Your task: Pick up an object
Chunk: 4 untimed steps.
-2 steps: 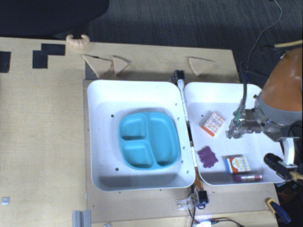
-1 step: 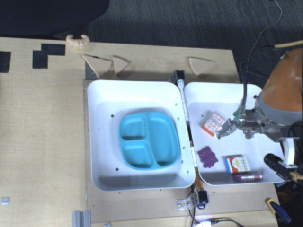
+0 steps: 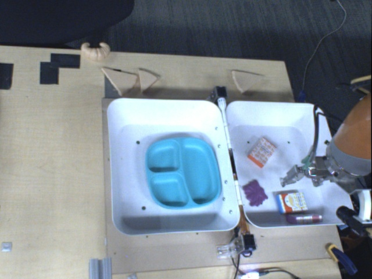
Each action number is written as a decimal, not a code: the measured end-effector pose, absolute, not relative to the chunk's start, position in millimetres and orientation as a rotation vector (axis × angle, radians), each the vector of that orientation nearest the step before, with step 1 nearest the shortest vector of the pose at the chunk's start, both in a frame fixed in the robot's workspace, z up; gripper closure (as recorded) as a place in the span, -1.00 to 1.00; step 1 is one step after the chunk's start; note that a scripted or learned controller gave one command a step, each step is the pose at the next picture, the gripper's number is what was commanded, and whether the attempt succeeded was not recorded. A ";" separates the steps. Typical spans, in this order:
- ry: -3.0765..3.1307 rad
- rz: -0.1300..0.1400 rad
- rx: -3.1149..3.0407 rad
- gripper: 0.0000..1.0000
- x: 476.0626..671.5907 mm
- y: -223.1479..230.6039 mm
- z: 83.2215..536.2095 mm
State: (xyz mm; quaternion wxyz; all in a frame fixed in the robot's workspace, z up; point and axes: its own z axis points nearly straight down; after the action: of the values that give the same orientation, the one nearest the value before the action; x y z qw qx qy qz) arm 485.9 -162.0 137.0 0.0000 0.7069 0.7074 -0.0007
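We see the left bin [image 3: 122,156] w/ a blue tray [image 3: 183,171]. In the right bin [image 3: 273,115], the gripper [image 3: 293,176] hangs apart from everything, nothing btwn its fingers. Nearest pick: the red box [image 3: 292,201], just below it, long axis left-right, near the front wall. Purple lump [image 3: 254,192] sits left; marker [image 3: 303,218] hugs the wall.

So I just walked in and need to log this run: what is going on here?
A grey robot arm reaches in from the right over the right bin, its tool low above the bin floor near a small orange-and-white box. Nothing is visibly held. Also in that bin lie an orange patterned packet, a purple lump and a purple marker. The left bin holds a blue divided tray.
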 end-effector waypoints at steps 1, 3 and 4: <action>2.221 0.005 2.215 -1.00 488.4 -143.0 86.7; 2.219 0.011 2.210 -1.00 490.6 -142.8 98.3; 2.220 0.014 2.206 1.00 491.9 -142.2 108.8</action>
State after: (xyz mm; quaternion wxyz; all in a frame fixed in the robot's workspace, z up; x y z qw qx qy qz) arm 491.9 -142.2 108.8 0.0060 0.7049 0.7093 0.0045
